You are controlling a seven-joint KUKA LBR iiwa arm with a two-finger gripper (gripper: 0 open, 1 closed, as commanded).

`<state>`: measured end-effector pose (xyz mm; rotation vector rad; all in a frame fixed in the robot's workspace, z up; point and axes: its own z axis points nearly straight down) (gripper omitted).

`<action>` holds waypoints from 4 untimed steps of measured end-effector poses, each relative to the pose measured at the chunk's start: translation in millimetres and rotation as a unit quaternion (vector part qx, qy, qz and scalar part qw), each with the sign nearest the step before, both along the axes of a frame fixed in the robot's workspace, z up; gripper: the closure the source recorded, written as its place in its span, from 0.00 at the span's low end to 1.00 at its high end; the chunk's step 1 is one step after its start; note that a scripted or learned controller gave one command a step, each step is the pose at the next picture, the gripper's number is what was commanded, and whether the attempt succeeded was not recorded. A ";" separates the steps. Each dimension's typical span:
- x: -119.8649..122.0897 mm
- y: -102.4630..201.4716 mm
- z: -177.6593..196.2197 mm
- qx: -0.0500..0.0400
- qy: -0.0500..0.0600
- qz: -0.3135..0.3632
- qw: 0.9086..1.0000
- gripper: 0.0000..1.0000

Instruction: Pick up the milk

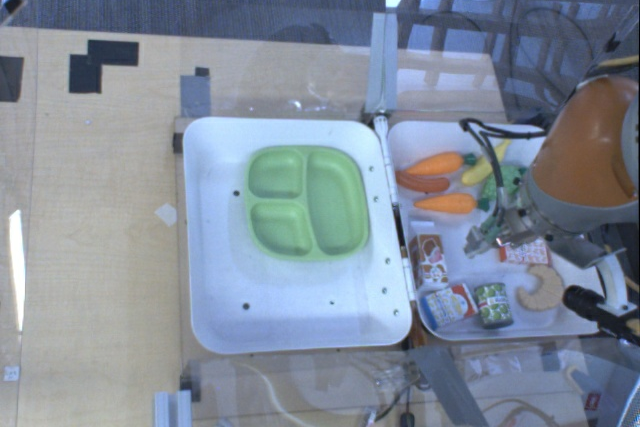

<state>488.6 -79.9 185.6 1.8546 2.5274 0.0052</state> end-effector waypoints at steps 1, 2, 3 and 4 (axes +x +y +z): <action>0.3 19.7 -0.6 0.000 0.001 0.021 1.000 1.00; 0.0 29.6 19.2 0.001 0.001 -0.146 0.989 1.00; -0.9 108.0 -1.1 0.001 0.002 0.020 1.000 1.00; -1.3 172.9 5.8 0.001 0.003 -0.015 1.000 1.00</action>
